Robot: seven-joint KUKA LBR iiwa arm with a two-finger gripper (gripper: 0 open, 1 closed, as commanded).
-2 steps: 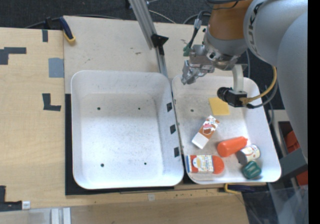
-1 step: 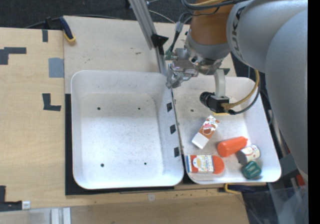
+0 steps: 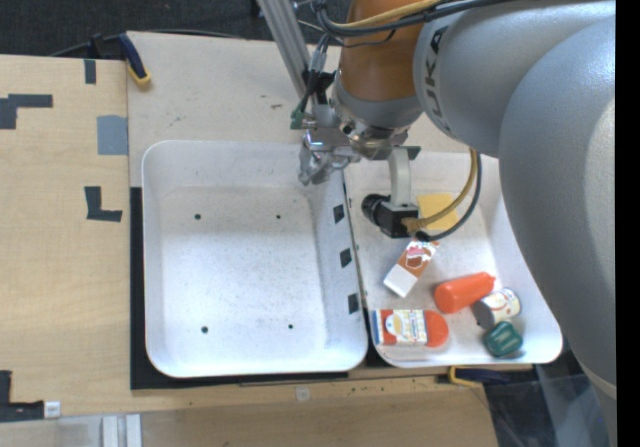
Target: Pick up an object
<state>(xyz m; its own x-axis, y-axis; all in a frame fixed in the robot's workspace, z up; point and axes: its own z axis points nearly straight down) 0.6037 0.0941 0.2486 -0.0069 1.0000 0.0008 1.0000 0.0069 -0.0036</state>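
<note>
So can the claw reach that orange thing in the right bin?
Probably yes. The orange thing lies in the right bin with nothing on top of it. The claw hangs up by the wall between the bins, and a small white carton lies close by.

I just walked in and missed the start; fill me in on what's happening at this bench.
A grey KUKA arm reaches in from the right to pick something up. Its end effector hovers at the far end of the divider between the left bin and right bin; no item is seen in it. An orange cylinder, a green piece, a small carton and an orange packet lie in the right bin.
</note>
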